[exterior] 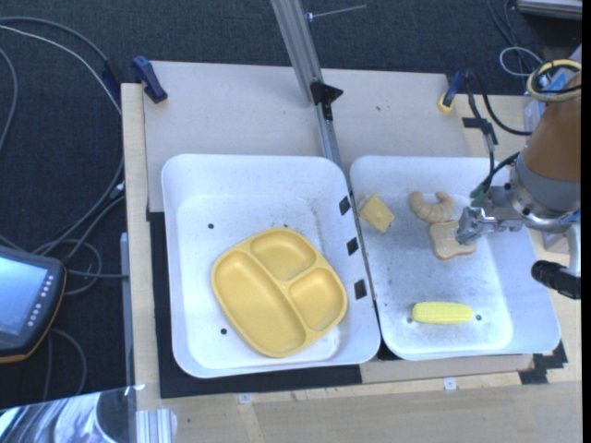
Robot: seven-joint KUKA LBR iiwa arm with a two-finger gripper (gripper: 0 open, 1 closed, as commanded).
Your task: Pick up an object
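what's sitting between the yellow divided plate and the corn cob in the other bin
In the camera view, between the yellow divided plate and the corn cob lie only the two bins' adjoining walls and bare speckled bin floor.

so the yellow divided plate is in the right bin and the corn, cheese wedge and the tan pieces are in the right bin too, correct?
Not quite: the camera view shows the yellow divided plate in the left bin. The corn, cheese wedge and tan pieces are in the right bin, as you say.

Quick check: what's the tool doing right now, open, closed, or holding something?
Tool: low over the right bin, at the tan toast-shaped piece; whether it is open, shut or gripping cannot be told from this view.
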